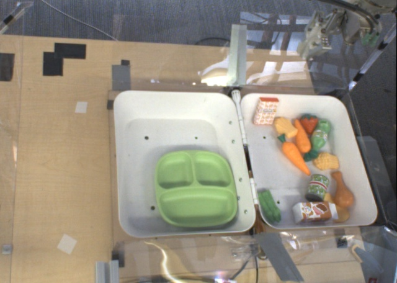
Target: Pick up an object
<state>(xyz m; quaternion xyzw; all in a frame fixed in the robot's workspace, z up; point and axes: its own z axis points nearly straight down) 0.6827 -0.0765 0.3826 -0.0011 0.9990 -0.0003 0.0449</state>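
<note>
White left bin (133, 120) holds a green tray (195, 188); fingers' (316, 36) state unclear.

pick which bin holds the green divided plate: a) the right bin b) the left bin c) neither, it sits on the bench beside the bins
b: the green divided plate lies flat in the left bin, while the right bin holds the toy foods such as the carrot.

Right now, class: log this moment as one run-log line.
end effector: above bench, beyond right bin | holding: nothing seen | tray: in left bin | food toys: right bin
</note>
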